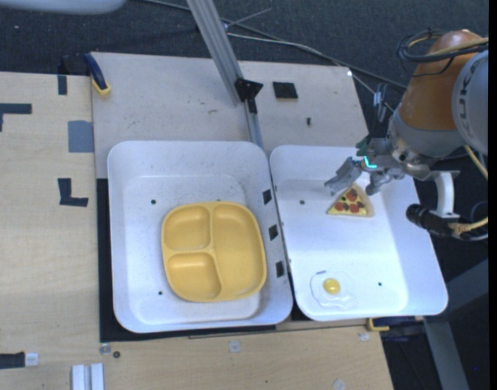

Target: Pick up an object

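Pale wood-grain boards cover the surface, with dark tape marks on its left part and a smoother beige panel behind the two bins. On the left, the shallow white bin has rounded corners and a matte, faintly speckled floor; lying in it is a yellow plastic plate, a soft-cornered square moulded into three compartments. A slim grey metal post slants down to the gap between the bins. The right white bin holds a flat toy fried egg near its front edge, white with a glossy yellow yolk, and farther back a toy pizza slice, a triangle dotted red. My tool hangs just over that slice, its two dark fingers spread apart with nothing between them; whether they touch the slice I cannot quite tell.
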Controlling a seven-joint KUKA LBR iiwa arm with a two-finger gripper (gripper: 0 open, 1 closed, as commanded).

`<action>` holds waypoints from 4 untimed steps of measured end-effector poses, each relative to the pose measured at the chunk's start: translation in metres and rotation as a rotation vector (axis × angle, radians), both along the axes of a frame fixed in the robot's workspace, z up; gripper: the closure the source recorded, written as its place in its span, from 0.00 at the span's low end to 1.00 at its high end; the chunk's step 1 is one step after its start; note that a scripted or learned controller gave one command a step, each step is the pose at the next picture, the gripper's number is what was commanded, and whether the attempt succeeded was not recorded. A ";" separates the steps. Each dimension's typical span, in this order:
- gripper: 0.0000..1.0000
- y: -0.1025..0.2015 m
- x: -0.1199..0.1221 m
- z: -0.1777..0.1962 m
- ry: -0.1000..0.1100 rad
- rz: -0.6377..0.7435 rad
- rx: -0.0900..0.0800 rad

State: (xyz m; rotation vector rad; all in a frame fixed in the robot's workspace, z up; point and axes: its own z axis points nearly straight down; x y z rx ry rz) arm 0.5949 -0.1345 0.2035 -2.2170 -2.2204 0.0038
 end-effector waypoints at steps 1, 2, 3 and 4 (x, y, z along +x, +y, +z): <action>0.00 0.000 0.001 0.001 -0.003 0.001 0.000; 0.00 0.000 0.002 -0.043 0.001 0.000 -0.002; 0.00 0.003 0.000 -0.087 0.002 0.000 -0.002; 0.00 0.003 0.001 -0.118 -0.006 0.000 -0.004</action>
